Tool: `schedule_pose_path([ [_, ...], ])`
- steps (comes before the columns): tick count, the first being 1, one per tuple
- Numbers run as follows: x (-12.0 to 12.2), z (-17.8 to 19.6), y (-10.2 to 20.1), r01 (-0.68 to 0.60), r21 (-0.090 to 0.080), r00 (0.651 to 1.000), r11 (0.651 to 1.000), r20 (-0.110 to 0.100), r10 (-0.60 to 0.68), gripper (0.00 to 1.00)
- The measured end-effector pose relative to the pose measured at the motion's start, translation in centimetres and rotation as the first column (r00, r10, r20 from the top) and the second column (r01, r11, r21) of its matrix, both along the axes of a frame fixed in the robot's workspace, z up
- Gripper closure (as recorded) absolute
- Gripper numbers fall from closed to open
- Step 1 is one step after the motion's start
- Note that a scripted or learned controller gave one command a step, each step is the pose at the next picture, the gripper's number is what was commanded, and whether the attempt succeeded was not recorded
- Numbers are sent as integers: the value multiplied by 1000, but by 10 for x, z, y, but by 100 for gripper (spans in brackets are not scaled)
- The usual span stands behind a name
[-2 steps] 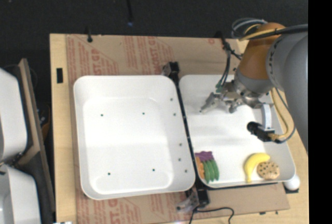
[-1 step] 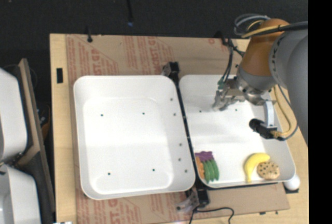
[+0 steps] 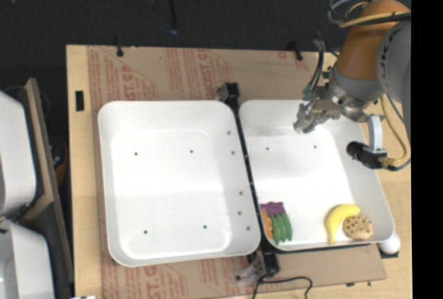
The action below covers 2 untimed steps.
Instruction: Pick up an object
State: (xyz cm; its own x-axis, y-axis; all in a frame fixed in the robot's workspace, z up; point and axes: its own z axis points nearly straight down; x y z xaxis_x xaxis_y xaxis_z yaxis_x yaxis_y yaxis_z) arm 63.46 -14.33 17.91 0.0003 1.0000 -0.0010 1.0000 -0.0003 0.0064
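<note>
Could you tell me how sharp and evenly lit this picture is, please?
Camera view: soft throughout; the white bins are bright, almost blown out; the gripper is blurred and throws a faint shadow on the right bin; the banana and cookie lack fine detail; the background is dark.

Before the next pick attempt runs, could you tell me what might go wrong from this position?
The tool hangs near the far edge of the right-hand white bin, well away from every item, so a straight descent would likely grab nothing. The yellow banana-shaped toy touches the brown speckled cookie, so one may be nudged. The green and purple toy bundle hugs the bin wall.
</note>
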Motion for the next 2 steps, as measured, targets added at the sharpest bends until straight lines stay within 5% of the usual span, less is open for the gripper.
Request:
schedule_pose_path([
  [2, -7, 78, -5, 0, 1, 1000, 1000, -3, 0, 100],
])
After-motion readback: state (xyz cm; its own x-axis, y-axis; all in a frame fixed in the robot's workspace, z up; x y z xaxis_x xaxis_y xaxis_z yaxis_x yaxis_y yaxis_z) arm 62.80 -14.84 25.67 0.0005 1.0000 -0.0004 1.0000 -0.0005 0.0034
